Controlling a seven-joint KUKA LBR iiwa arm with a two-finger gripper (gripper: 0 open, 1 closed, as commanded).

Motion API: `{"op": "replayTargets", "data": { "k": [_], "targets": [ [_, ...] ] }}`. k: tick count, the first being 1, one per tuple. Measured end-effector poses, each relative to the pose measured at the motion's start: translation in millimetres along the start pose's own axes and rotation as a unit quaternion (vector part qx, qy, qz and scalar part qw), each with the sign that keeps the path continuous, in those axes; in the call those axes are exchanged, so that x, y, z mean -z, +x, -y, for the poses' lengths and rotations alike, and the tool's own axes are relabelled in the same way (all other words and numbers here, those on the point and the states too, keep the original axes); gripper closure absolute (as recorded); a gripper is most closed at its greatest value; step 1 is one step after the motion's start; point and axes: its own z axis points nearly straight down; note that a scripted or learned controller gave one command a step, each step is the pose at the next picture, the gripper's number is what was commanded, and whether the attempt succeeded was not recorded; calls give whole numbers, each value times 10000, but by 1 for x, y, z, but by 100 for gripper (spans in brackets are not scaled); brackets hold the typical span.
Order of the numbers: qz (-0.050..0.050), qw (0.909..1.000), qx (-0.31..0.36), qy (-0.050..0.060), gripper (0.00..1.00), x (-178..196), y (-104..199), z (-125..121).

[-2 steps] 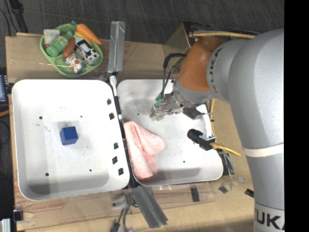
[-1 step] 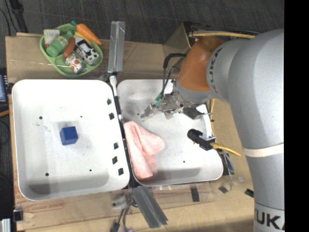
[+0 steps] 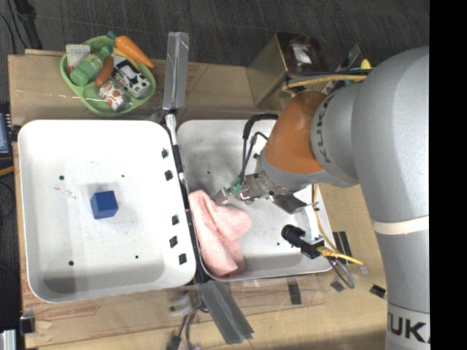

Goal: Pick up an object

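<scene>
The arm reaches into the right bin [image 3: 219, 133], its end effector [image 3: 239, 190] low at the upper edge of a pink cloth [image 3: 217, 230] that lies crumpled along the bin's left wall, down toward the near corner; whether it is released or clenched cannot be told, since the wrist hides its tips. The cloth looks light, soft and limp, so it would likely sag and drape when lifted, and a pinch on a raised fold near its upper bunched end seems the safest hold. A blue cube [image 3: 104, 203] sits alone in the left bin [image 3: 44, 141], small, stiff and probably easy to grip across flat faces.
</scene>
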Motion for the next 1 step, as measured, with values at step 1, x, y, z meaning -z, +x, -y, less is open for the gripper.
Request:
{"op": "replayTargets", "data": {
  "k": [1],
  "targets": [
    [0,9996,282,0,0,0,21,27]
  ]
}}
